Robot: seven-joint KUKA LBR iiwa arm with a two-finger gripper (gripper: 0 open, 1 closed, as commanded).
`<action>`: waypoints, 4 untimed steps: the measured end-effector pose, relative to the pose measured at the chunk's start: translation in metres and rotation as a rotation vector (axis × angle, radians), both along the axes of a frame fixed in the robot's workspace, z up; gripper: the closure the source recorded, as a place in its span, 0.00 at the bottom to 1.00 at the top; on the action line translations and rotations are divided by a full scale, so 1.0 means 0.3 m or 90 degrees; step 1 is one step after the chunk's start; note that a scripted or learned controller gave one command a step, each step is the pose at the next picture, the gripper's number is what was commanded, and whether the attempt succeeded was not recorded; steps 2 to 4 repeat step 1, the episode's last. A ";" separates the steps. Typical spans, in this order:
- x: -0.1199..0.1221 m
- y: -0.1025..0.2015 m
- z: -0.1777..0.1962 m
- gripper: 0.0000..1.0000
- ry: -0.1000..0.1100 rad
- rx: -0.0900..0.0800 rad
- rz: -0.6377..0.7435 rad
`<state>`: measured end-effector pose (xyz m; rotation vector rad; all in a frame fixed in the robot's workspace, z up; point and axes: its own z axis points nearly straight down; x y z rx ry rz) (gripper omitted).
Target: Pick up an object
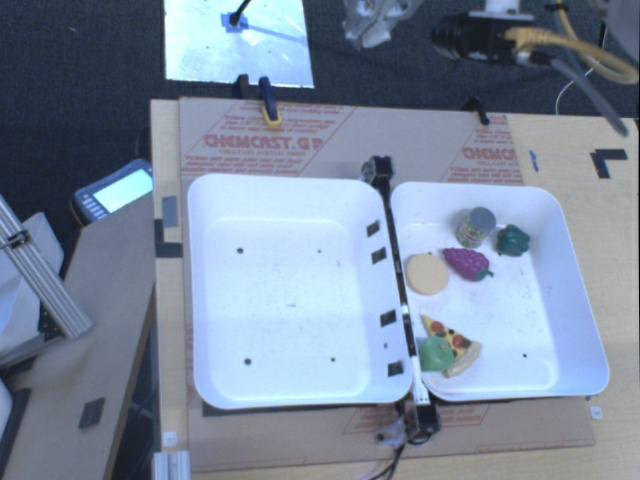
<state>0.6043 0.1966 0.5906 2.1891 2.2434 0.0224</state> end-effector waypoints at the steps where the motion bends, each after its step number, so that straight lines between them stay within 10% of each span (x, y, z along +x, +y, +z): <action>1: 0.000 0.000 -0.001 0.00 0.000 0.000 0.000; 4: 0.000 0.000 -0.001 0.00 0.000 0.000 0.000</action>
